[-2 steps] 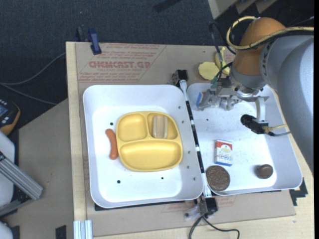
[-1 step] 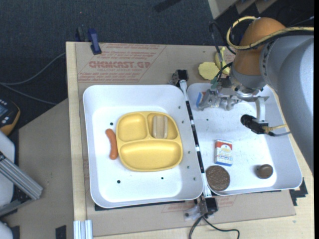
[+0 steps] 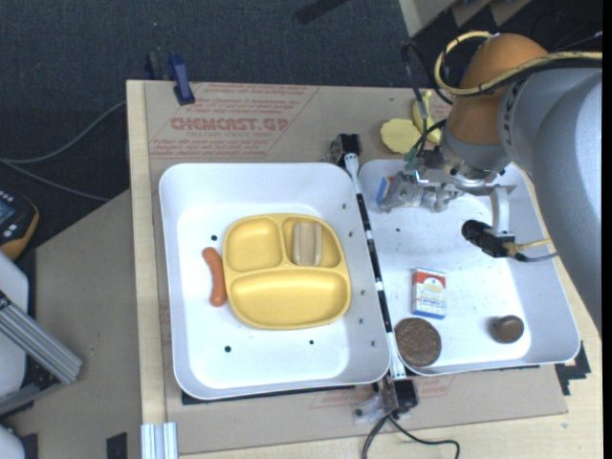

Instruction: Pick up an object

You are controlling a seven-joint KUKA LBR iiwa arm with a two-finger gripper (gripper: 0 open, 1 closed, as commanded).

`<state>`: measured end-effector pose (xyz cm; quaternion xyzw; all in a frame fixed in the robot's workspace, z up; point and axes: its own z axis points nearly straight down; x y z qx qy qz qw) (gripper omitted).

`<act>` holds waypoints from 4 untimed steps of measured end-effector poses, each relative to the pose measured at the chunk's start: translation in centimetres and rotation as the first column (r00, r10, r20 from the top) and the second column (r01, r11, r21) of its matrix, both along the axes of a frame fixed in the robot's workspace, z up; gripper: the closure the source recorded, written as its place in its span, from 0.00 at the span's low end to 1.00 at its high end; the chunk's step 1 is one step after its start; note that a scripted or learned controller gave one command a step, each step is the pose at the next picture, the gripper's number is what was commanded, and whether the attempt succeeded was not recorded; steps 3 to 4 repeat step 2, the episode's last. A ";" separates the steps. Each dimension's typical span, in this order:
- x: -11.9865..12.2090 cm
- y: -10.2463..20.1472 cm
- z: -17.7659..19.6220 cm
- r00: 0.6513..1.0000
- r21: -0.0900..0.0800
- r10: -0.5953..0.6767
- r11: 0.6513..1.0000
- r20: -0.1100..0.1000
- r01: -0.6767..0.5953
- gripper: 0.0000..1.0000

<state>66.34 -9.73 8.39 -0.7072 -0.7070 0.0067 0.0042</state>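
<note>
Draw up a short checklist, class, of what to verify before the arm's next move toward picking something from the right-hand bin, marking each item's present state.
1. Objects lie in the right bin: ok; small box, brown disc, brown lump.
2. These three lie apart: ok.
3. Gripper is over the right bin: ok, at its far left corner.
4. Gripper holds nothing: cannot tell.
5. Disc is clear of the bin wall: not ok; it lies at the near rim.

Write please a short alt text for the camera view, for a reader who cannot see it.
A grey robot arm reaches from the right over the far end of the right bin, which holds a small box and two brown round objects. The left bin holds a yellow divided tray with an orange sausage beside it.
</note>
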 end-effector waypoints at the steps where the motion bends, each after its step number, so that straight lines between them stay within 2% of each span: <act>1: 0.1 0.1 1.1 1.000 0.002 0.000 1.000 0.002 0.000 1.00; 2: -0.2 -0.5 0.9 1.000 -0.007 -0.003 1.000 -0.010 0.003 0.00; 4: -0.2 -0.5 0.9 1.000 -0.007 -0.003 1.000 -0.010 0.003 0.00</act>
